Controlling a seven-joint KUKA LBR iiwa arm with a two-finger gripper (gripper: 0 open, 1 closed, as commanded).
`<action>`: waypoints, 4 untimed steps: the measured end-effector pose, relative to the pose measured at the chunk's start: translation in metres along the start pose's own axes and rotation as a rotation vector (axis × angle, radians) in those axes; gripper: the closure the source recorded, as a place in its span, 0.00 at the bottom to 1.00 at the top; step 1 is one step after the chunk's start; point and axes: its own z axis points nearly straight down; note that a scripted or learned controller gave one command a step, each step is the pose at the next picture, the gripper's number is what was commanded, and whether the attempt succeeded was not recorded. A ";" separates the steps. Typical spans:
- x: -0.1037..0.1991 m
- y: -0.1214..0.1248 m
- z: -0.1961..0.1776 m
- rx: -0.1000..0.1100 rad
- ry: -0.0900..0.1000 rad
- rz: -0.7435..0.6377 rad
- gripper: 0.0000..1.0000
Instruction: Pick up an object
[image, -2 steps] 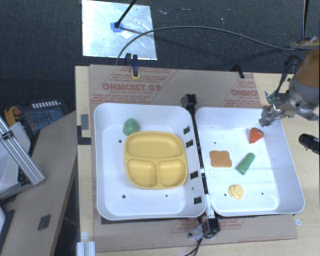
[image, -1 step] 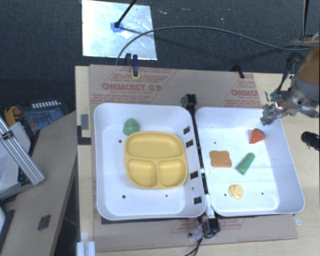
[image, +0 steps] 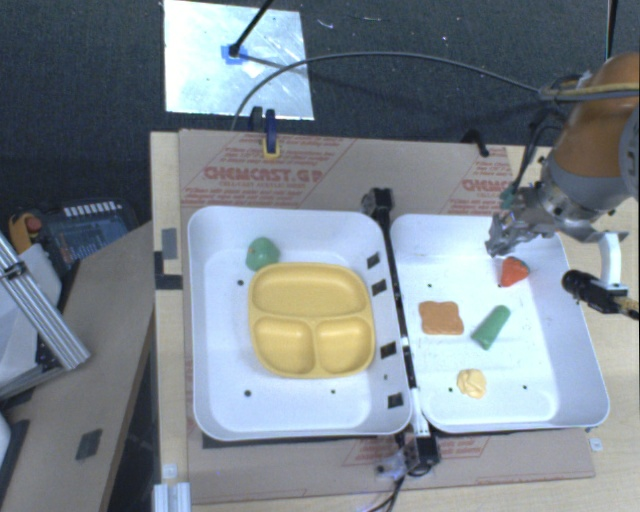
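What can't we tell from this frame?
- Pincer, camera view: fingertips too small and dark to read.
- Contact between pincer and red-orange piece: the overhead slant hides any height gap.
- Arm: cut off by the right edge.
- Green lump: its lower edge meets the yellow tray; touching or tucked behind, unclear.

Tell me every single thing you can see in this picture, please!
left bin: 1, white, left side of bench
right bin: 1, white, right side of bench
divided tray: 1, yellow, in left bin
round green piece: 1, green, left bin, at tray's upper left
red-orange piece: 1, right bin, just below gripper
toast-like piece: 1, orange-brown, right bin, left part
green stick piece: 1, green, right bin, middle
yellow lump: 1, yellow, right bin, near front
gripper: 1, grey, over right bin's upper part
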 end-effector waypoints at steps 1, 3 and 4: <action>0.048 -0.022 0.006 0.001 0.001 0.000 1.00; 0.136 -0.042 -0.001 0.000 0.001 0.000 1.00; 0.186 -0.061 0.007 0.002 0.001 -0.001 1.00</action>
